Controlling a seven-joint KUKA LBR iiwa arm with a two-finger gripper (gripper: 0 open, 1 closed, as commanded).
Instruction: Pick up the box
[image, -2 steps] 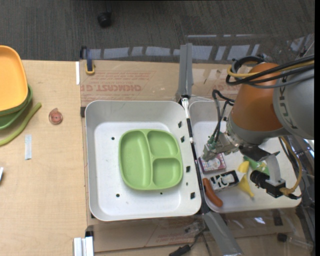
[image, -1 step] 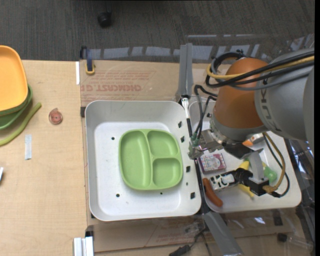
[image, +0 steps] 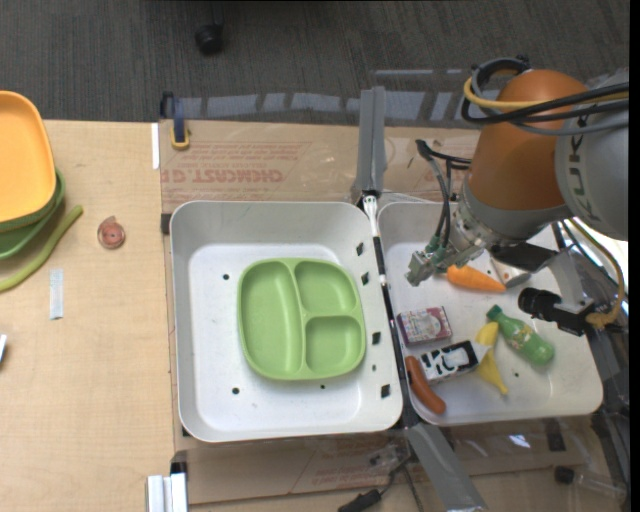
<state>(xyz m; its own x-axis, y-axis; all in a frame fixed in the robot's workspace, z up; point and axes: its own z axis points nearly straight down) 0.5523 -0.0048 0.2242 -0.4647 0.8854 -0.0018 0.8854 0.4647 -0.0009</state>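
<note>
Camera view: the two-finger gripper (image: 424, 266) hangs low over the right white bin (image: 560, 398), near its left wall; whether it is spread or pinching I cannot tell. An orange carrot (image: 474, 279) lies just beside it. The small pink box (image: 424, 324) lies below it, flat on the bin floor, apart from the gripper

the arm (image: 590, 170) is grey, with a broad rounded orange band (image: 520, 135) above the wrist. yellow and black cables (image: 500, 85) loop over the top of the band. below it sits a pale metal wrist section, ending in a small dark gripper (image: 425, 262) with greenish parts.
</note>
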